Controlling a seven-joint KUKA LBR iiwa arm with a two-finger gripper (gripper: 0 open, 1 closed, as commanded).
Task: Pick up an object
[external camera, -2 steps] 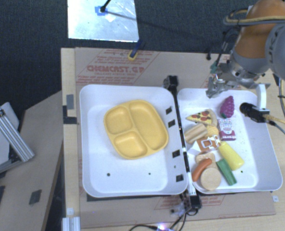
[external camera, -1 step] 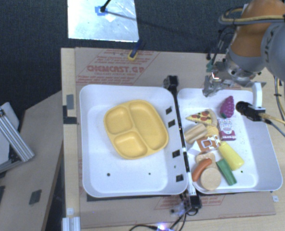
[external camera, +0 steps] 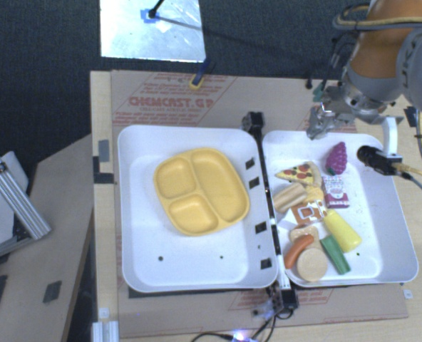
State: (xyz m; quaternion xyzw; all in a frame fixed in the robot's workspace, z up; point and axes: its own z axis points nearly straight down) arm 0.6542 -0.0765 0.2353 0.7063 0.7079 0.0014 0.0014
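Note:
My gripper (external camera: 319, 128) hangs over the far left corner of the right bin (external camera: 393, 212), with nothing visibly between its fingers. Toy food lies in that bin: a purple grape bunch (external camera: 336, 157), a pizza slice (external camera: 301, 173), a hot dog bun (external camera: 290, 196), a pink carton (external camera: 336, 191), a yellow piece (external camera: 342, 232), a green piece (external camera: 334, 254), an orange sausage (external camera: 298, 249) and a tan round cookie (external camera: 313, 265). The gripper sits just above and left of the grapes, apart from them.
The left bin (external camera: 143, 255) holds a yellow three-compartment plate (external camera: 200, 189). A black divider (external camera: 264, 191) runs between the bins. A black camera-like part (external camera: 375, 157) on a white bracket overhangs the right bin's far side. A shiny sheet (external camera: 152, 20) lies beyond the bench.

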